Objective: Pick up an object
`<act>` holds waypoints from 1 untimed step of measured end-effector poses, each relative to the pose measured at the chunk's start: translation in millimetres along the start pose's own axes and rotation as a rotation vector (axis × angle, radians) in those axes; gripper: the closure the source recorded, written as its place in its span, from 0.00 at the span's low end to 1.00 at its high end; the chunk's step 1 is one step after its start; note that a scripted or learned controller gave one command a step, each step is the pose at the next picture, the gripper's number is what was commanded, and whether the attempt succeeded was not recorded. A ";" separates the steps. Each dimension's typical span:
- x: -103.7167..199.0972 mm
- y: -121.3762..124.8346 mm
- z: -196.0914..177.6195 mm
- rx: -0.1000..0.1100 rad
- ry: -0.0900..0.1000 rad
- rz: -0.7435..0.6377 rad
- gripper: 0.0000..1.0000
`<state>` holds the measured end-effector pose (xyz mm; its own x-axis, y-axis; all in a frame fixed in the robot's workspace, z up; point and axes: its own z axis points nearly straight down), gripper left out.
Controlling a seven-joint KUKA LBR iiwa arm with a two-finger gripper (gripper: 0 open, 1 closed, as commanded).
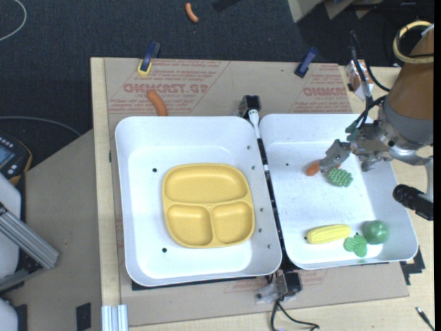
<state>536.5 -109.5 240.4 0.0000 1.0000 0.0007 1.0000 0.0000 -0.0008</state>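
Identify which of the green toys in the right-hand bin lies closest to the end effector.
The ridged green toy, lying just below the end effector beside an orange piece. The other two green toys sit at the bin's near edge beside the yellow corn.

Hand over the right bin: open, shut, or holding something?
Hand: cannot be told; it hovers by the small orange piece and green ridged toy.

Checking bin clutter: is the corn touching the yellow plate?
Apart. The camera view shows the corn in the right bin, the plate in the left.
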 end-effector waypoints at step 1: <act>1.9 3.2 63.1 0.007 0.002 0.000 0.00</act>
<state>539.6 -107.5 177.4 0.0005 1.0000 0.0023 1.0000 -0.0004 -0.0080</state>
